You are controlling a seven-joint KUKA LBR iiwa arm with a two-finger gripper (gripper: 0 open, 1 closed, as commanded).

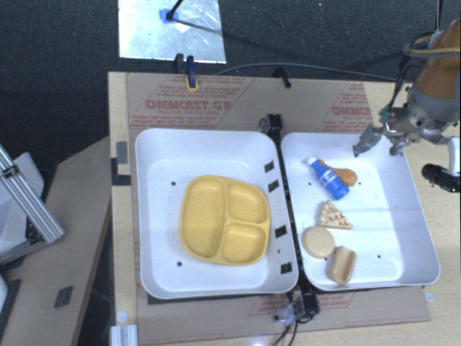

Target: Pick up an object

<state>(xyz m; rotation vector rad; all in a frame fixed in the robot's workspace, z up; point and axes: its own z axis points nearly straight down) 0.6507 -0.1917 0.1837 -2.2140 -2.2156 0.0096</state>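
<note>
Brown cardboard point(216, 99) underlies two white bins point(155, 193), dark carpet point(57, 49) beyond.

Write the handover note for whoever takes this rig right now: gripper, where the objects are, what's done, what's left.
Gripper: open, holding nothing, above the far right part of the right bin.
Right bin contents: blue bottle touching a brown piece; wedge-shaped cracker; round tan disc; tan roll at the near edge.
Left bin: yellow divided plate.
Done: nothing picked yet.
Left: descend on one object, close, lift. The bottle lies nearest the gripper.
</note>
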